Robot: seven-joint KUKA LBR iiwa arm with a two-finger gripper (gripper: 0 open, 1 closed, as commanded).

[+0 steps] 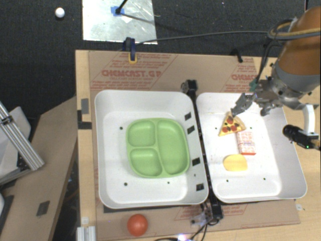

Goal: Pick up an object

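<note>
Nearest to the camera, an orange-red ball point(137, 224) lies on the brown board point(165, 67) in front of the left bin point(113, 109). In the right bin point(286, 185) there are three small things close together: a pizza slice toy point(231, 126) with red dots, a small pink and white packet point(246, 142) just beside it, and a yellow oval piece point(235, 162) near the packet's lower end. The gripper point(242, 106) hangs right above the top of the pizza slice, and I cannot tell how its claw stands, or if it touches the slice. A green divided plate point(157, 147) rests in the middle of the left bin. Behind the board, a shiny sheet point(119, 14) lies on the dark floor, with a small white ball point(60, 12) to its left.
</note>
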